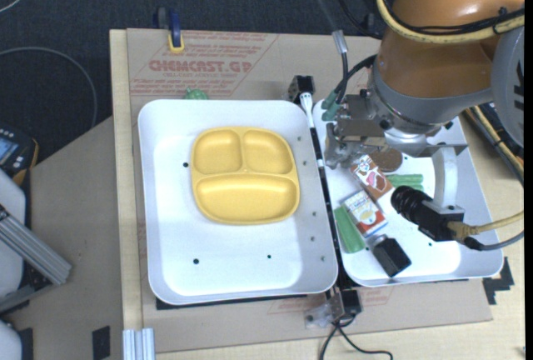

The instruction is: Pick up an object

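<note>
My gripper (335,150) hangs low over the far left part of the right bin (479,258), close to the wall between the two bins. Just right of it lies a small red and white packet (371,176), beside a brown round thing (388,160). Nearer the front a small box with a red and orange label (365,212) rests on a green strip (351,235). Further front a black block (390,255) lies in the same bin. Nothing shows between the gripper's jaws.
A yellow divided plate (245,175) sits in the left bin (225,267). A green piece (406,181) lies right of the packet. The orange and grey arm covers the far part of the right bin. A blue and yellow clamp (174,31) stands on the board behind the bins.
</note>
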### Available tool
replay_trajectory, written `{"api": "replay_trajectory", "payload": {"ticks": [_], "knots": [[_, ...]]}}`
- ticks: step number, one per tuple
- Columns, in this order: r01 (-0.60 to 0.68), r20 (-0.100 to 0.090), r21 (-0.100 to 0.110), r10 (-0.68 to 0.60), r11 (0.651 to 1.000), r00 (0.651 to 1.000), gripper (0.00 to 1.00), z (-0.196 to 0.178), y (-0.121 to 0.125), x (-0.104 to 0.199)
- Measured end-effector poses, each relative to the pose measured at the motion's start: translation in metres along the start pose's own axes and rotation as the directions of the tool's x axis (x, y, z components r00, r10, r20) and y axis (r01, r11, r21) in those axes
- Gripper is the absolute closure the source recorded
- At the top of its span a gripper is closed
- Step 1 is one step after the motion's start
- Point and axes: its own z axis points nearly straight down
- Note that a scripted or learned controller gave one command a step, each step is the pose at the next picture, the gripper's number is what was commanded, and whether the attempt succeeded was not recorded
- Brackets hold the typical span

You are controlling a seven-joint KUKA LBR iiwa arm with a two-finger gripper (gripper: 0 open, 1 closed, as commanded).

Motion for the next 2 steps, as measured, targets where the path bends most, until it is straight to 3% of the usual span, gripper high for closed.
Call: {"api": "replay_trajectory", "payload": {"ticks": [1, 2], "knots": [[0.014, -0.004, -0.007, -0.014, 1.0, 1.0, 1.0, -0.022, -0.004, 0.063], [0.001, -0.001, 0.0, -0.001, 1.0, 1.0, 1.0, -0.015, -0.003, -0.001]]}}
